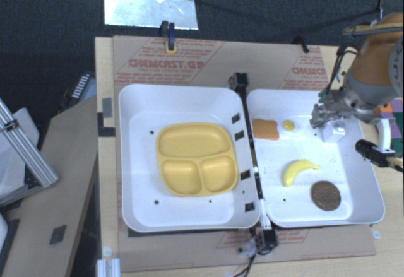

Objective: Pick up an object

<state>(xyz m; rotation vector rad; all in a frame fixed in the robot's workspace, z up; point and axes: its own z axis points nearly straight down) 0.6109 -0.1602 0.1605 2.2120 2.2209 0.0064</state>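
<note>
Grey arm's gripper (329,123) over right bin's (363,171) upper right part, gripper state hard to tell, banana (298,170), brown round cookie (326,195), orange bread slice (266,129), small yellow piece (288,125) lying loose there, yellow divided tray (196,158) in left bin (136,143)

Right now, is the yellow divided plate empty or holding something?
Empty: the yellow divided plate in the left bin shows three bare compartments.

the arm (379,61) is cut off by the right edge; gripper (329,123) fingers too blurred to read.
</note>
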